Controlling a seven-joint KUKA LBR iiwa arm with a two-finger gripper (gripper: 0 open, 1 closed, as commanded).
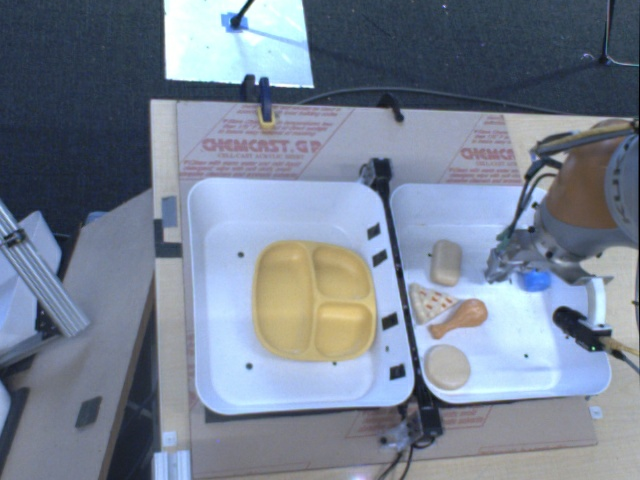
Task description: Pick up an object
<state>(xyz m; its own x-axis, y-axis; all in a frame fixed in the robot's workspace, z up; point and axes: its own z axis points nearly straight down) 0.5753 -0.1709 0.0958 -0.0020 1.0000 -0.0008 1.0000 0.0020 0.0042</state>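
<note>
The grey two-finger gripper [503, 265] hangs low in the right white plastic bin [520, 380], beside a small blue object [536, 280]; whether it is open or closed cannot be told. A tan, rounded bread-like block [446, 263], long axis running front to back, lies just left of the gripper.

Just beside the gripper [503, 265], a small blue object [536, 280] lies partly hidden under the wrist. Farther off lie a beige bread roll [446, 262], a waffle wedge [431, 302], a tan drumstick [460, 317] and a pale round cookie [447, 366].
</note>
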